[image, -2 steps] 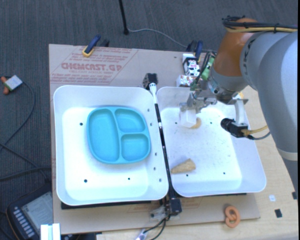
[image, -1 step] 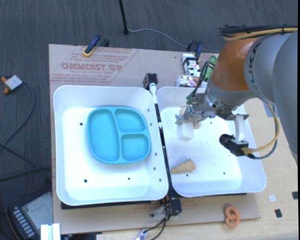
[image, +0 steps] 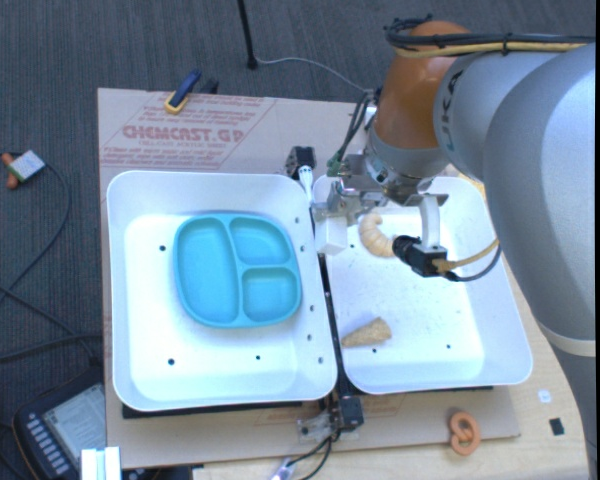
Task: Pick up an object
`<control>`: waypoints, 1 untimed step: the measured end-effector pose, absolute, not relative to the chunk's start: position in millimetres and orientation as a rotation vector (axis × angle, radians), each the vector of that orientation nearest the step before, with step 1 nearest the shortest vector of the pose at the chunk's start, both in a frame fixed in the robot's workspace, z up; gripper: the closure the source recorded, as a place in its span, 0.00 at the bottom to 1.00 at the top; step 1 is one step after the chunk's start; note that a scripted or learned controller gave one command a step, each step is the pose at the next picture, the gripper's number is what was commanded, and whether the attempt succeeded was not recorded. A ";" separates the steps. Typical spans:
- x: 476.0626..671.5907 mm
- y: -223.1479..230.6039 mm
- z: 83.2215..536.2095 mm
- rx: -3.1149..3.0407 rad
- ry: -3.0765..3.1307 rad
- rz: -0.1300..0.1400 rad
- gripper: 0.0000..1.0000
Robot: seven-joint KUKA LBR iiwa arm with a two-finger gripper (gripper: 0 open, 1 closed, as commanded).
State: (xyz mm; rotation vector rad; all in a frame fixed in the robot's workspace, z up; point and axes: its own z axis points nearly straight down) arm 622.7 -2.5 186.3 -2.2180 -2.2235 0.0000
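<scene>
A tan, curved, croissant-like piece (image: 374, 236) lies in the right white bin (image: 480, 353), near its upper left. A second tan wedge-shaped piece (image: 368, 334) rests lower in the same bin, close to the divider. My gripper (image: 336, 213) hangs over the bin's upper left corner, just left of the curved piece, under the grey wrist with the orange band. The wrist hides much of it, and I see nothing clearly held. A light blue divided plate (image: 237, 269) sits in the left white bin (image: 140, 363).
The arm's bulk covers the upper right of the view. A blue and yellow tool (image: 183, 90) lies on the cardboard behind the bins, and an orange ring (image: 464, 431) lies in front of the right bin. Cables trail over the carpet at left.
</scene>
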 end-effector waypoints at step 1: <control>558.9 65.1 189.3 -2.217 -2.222 0.003 1.00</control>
